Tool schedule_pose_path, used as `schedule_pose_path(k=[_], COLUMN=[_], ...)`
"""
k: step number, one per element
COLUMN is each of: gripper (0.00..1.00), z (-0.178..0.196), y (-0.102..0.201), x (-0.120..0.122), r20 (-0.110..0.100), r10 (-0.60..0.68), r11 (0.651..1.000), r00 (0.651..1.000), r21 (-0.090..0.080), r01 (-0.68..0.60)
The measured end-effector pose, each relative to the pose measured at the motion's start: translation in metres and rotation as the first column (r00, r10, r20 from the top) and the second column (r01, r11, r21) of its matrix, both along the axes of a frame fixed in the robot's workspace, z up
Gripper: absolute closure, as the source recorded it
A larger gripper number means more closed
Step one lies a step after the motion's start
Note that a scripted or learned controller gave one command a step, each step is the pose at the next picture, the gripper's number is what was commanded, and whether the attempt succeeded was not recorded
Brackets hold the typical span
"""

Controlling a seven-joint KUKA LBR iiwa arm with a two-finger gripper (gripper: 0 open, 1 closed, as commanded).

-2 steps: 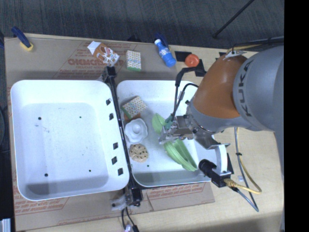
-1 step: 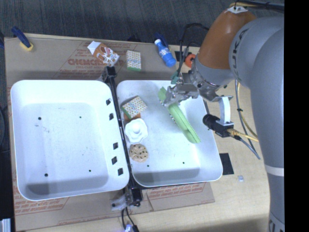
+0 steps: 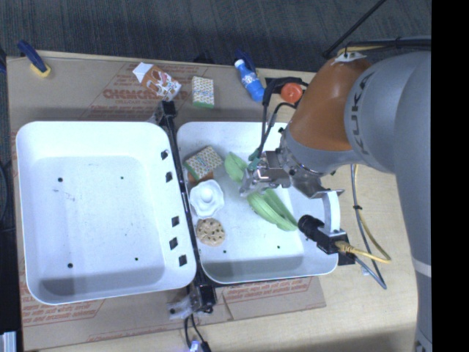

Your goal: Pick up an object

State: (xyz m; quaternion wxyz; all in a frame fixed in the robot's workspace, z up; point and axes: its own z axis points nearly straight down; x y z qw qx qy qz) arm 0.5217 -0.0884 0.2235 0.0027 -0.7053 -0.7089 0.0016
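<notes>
The pincer (image 3: 253,176), its opening impossible to judge, hung over the pale green ridged plastic vegetable (image 3: 272,208), whose long axis ran diagonally down-right from it in the right white bin (image 3: 253,271).

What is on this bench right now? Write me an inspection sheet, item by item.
Surface: cardboard-covered bench bearing two white bins, left bin and right bin.
Job's things: in the right bin, a patterned block, a white piece, a cookie, green pieces.
Clutter: behind the bins, a wrapper, a small box, a blue clamp; another clamp at the far left corner.
Grippers: gripper low over the green pieces; grasp cannot be told.
Cables: yellow cable beside the right bin.
Surroundings: dark floor.
</notes>
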Motion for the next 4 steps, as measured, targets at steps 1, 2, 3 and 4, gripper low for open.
schedule_pose_path(k=[1, 2, 3, 4], gripper=[1.00, 1.00, 1.00, 1.00], z=[0.100, -0.034, -0.024, -0.005], y=[-0.040, 0.002, 0.002, 0.016], x=[0.051, 0.086, 0.086, 0.026], r20=[0.004, -0.001, -0.003, 0.001], r10=[0.001, 0.001, 0.007, 0.000], r11=[1.000, 1.000, 1.000, 1.000], r00=[1.000, 1.000, 1.000, 1.000], r21=[-0.001, 0.000, 0.000, -0.001], r01=[-0.001, -0.001, -0.007, 0.000])
